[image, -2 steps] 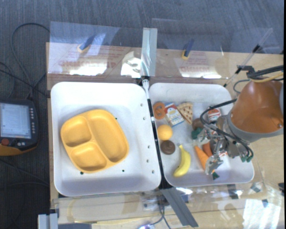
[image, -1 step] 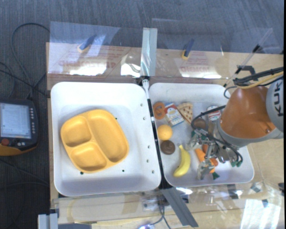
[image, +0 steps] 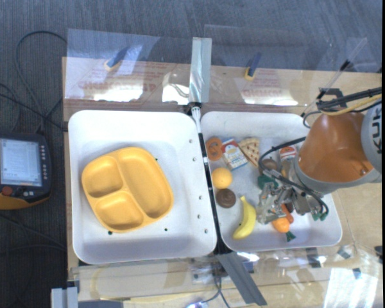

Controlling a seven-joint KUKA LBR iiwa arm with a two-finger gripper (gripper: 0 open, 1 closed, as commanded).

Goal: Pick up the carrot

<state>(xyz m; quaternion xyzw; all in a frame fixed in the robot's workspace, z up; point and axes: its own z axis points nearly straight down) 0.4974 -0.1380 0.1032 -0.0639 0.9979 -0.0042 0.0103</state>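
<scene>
The gripper [image: 274, 205] sits low in the right bin [image: 327, 236], near its front edge; whether anything is clamped, I cannot tell. The carrot [image: 283, 224] lies just beside it, toward the front right corner. A banana [image: 246, 219] rests alongside, front centre. The yellow divided tray [image: 126, 188] fills the left bin [image: 83, 133].

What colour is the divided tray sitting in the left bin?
Yellow, plain, no pattern. The divided tray shows clearly in the camera view.

Grey carpet floor [image: 179, 5] (ribbed), wooden bench [image: 366, 217].
</scene>
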